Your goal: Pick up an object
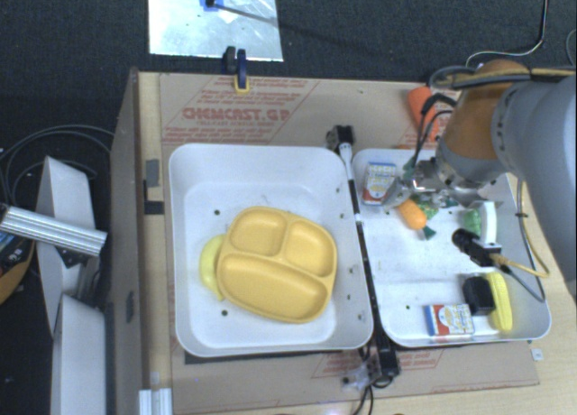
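Carrot-shaped orange toy (412,215) is seen lying in the right bin (397,305), just beside and below the claw (416,184), which is lowered there presumably for a grasp, though its spread cannot be told.

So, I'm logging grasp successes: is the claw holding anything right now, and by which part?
It cannot be told. The claw sits low over the right bin, right by a small orange object, but the wrist hides any hold.

Clamp (238,67); perhaps foil sheet (215,7)
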`<control>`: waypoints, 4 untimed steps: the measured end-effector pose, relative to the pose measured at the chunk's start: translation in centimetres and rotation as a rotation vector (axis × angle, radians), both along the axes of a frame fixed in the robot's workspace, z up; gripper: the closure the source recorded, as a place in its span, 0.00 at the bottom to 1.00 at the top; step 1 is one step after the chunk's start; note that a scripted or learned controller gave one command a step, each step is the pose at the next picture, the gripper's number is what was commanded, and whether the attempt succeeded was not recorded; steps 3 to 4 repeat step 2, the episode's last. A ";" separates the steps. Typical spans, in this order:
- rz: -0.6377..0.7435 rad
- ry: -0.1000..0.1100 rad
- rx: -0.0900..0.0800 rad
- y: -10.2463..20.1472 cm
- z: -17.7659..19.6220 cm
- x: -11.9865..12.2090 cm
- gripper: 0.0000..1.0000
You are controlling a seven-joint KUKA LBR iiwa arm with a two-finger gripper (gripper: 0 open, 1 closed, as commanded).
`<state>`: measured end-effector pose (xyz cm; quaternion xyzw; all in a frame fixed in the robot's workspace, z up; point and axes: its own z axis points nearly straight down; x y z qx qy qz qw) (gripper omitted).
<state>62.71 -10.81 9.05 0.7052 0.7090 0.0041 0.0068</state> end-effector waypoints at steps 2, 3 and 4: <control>0.000 0.011 0.005 6.6 9.5 -3.3 1.00; 0.000 0.011 0.005 6.6 9.5 -3.3 1.00; 0.000 0.011 0.005 6.6 9.5 -3.3 1.00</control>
